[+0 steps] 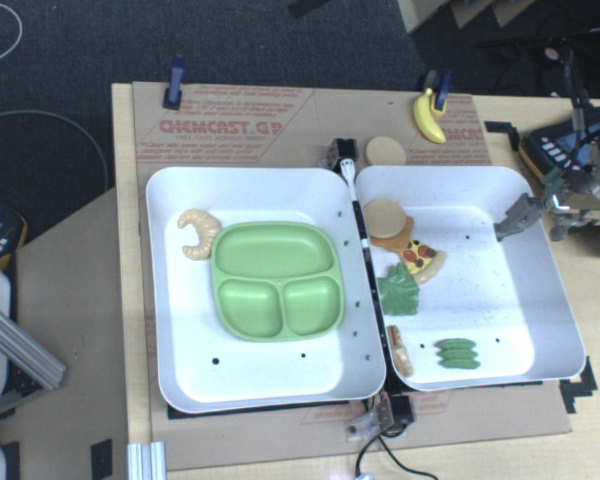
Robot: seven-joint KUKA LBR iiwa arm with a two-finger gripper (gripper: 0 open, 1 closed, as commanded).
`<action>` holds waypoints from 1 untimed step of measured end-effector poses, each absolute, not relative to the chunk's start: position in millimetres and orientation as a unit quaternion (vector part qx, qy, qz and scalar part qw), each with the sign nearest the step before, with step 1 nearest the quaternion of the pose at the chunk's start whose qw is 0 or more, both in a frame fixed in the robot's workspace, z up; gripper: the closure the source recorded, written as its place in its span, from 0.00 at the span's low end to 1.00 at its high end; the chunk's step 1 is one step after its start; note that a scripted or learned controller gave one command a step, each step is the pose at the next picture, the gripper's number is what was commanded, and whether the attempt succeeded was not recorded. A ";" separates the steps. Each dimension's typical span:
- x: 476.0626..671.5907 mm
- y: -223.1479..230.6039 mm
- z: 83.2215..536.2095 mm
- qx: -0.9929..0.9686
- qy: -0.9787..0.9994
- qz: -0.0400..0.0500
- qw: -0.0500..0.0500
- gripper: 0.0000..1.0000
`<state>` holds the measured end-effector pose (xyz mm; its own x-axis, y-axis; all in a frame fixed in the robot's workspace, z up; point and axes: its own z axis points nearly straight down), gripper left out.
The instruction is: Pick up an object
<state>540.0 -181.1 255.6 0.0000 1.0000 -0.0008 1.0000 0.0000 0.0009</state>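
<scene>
With the gripper at the right bin's three o'clock rim, its grasp impossible to tell, the pizza slice and pea pod lie flat toward nine and six o'clock, so a descent may skid off them

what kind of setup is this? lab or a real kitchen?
Likely a robot lab bench, not a kitchen: two white bins on a board clamped with clips, toy food like a croissant, loose cables on dark carpet.
</scene>
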 end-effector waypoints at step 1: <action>496.4 -167.9 135.5 0.708 0.707 -0.003 -0.007 0.00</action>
<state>496.4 -167.9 135.5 0.0015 1.0000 0.0052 0.9999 -0.0015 -0.0144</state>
